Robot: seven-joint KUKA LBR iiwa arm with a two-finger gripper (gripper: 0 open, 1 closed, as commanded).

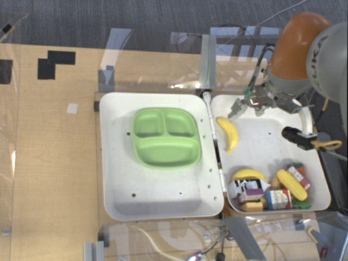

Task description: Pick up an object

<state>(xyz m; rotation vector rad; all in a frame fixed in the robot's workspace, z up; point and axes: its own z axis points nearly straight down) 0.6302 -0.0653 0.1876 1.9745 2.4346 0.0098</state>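
Nearest me, toy clutter – corn (292,184), small cartons – sits piled in the right bin's (272,135) front corner. Banana (228,134) lies alone mid-bin by the divider. Gripper (239,107) hovers just beyond it, nothing in it; can't tell finger spacing. I judge we're pre-grasp – next: align over banana, descend.

A green divided plate (166,137) is seen in a white bin (117,162); a yellow banana (229,133) and yellow corn (292,184) in the other.

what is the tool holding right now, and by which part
Nothing visible. The tool hangs over the right bin's far edge with nothing between its fingers; the banana lies apart below it.
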